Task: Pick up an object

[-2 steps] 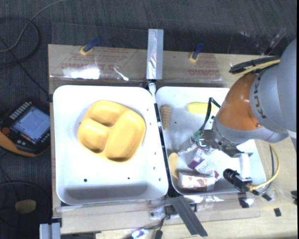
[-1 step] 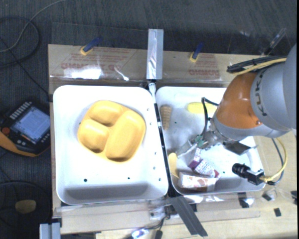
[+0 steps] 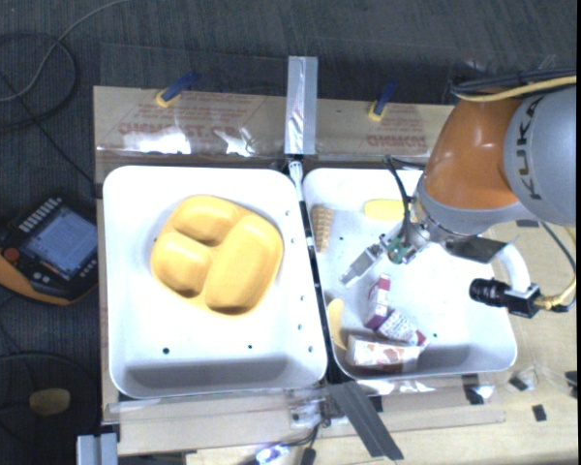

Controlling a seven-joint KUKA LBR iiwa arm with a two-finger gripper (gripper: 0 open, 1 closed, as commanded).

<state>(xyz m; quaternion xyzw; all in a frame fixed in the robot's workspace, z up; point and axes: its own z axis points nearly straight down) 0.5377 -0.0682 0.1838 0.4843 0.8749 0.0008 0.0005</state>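
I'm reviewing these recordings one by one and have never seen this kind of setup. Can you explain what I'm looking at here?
One camera looks down at a slant on a bench holding two shallow white bins. The grey and orange machine at the right is a robot arm; its tool reaches into the right bin, hanging above the bin floor. Nothing visible sits in the tool. The left bin holds a big yellow lumpy object. The right bin holds small items: a pale yellow piece, a cone-like piece and some small packages. A handheld controller lies at far left.
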